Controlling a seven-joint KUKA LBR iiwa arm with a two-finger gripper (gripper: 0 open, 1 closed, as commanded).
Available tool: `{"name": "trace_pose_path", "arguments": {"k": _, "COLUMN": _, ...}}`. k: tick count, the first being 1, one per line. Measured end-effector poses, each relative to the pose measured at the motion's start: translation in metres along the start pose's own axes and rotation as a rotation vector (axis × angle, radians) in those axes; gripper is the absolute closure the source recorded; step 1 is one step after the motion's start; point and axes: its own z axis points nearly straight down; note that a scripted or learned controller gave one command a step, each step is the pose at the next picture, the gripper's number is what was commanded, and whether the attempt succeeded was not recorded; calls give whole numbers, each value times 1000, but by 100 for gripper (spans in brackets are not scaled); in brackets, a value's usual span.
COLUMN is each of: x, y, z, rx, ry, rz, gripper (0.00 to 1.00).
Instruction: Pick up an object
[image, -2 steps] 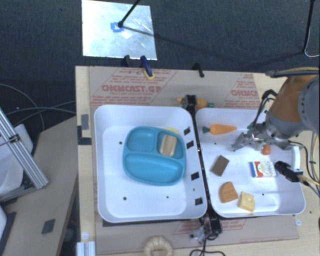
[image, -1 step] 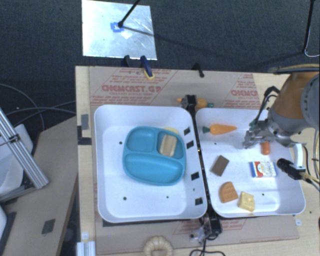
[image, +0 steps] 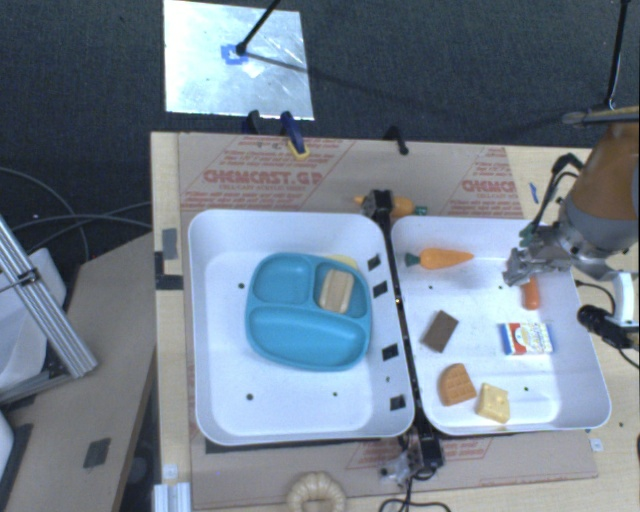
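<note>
The arm comes in from the right, and its gripper (image: 522, 268) hangs over the far right part of the right bin (image: 585, 400). Just under and in front of the gripper lies a small orange-red sausage-shaped piece (image: 531, 294), partly covered by it. A toy carrot (image: 445, 258) lies to the gripper's left near the bin's far wall. Nearer the front are a brown square (image: 440, 330), a small blue, white and red box (image: 526, 338), a toast-like slice (image: 457, 384) and a pale yellow cracker (image: 492, 402).
The left bin (image: 215, 400) holds a blue divided plate (image: 300, 335) with a tan bread-like piece (image: 336, 290) in its far right section. A black divider (image: 398, 320) runs between the bins. A black part (image: 605, 325) juts over the right bin's right rim.
</note>
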Motion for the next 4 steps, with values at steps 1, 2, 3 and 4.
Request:
{"name": "trace_pose_path", "arguments": {"k": 1, "x": -8, "y": -4, "z": -51, "rx": -1, "ry": -1, "rz": 0, "gripper": 100}}
{"name": "trace_pose_path", "arguments": {"k": 2, "x": -9, "y": -2, "z": -73, "rx": 1, "ry": 0, "rz": -4, "gripper": 100}}
{"name": "trace_pose_path", "arguments": {"k": 3, "x": 50, "y": -18, "z": -65, "rx": 6, "ry": 4, "rz": -9, "gripper": 100}}
{"name": "trace_pose_path", "arguments": {"k": 4, "x": 105, "y": -31, "z": -78, "rx": 4, "ry": 4, "rz": -11, "gripper": 100}}
